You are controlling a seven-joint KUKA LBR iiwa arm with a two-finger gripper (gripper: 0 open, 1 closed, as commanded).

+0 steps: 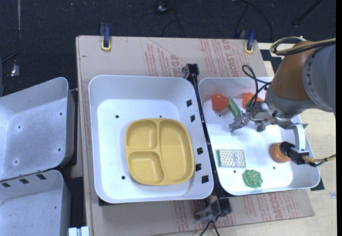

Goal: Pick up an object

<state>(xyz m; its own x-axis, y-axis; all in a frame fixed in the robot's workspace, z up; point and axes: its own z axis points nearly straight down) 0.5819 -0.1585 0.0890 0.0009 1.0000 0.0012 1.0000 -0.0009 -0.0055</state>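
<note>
The right bin (304, 179) holds several small objects. A red-orange piece (219, 102) with a green piece (234, 107) beside it lies at the bin's far left. An orange piece (248, 99) lies just right of them, partly under the wrist. A patterned white card (231, 158) and a green knobbly ball (252, 178) lie near the front. An orange object (278, 152) rests at the right. My gripper (249, 123) hangs low over the bin's middle, just in front of the red and green pieces. It is open, with bare bin floor between its fingers.
The left bin (101, 123) holds a yellow divided plate (159, 150). A black divider bar (199, 117) runs between the two bins. The grey and orange arm (299, 77) covers the right bin's far right corner. Grey trays (32, 123) stand off the bench at the left.
</note>
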